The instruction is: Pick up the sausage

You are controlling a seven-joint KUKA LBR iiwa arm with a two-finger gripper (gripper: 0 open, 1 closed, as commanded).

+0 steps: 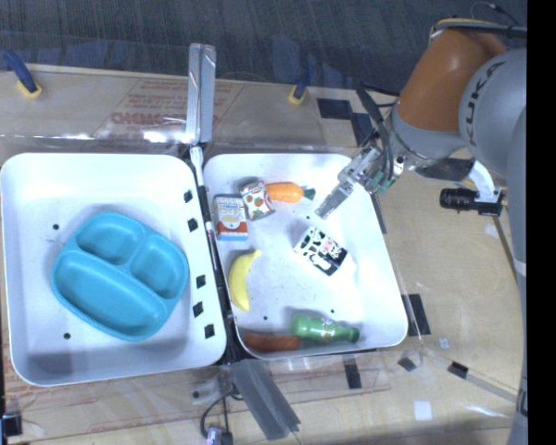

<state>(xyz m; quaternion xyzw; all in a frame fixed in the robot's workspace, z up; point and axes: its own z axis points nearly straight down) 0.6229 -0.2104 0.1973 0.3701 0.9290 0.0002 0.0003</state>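
Observation:
The sausage (269,343), reddish brown, lies along the front wall of the right bin (380,276), partly tucked under a green bottle (324,329) that rests just beside it. My gripper (327,204) hangs over the back half of the same bin, pointing down and to the left. It is above and just behind a black-and-white carton (321,250), well away from the sausage, and it holds nothing that I can see.
The right bin also holds a banana (243,279), a carrot (285,192) and two small cartons (230,217) (254,199) near its back left. A blue divided plate (120,274) fills much of the left bin (28,341).

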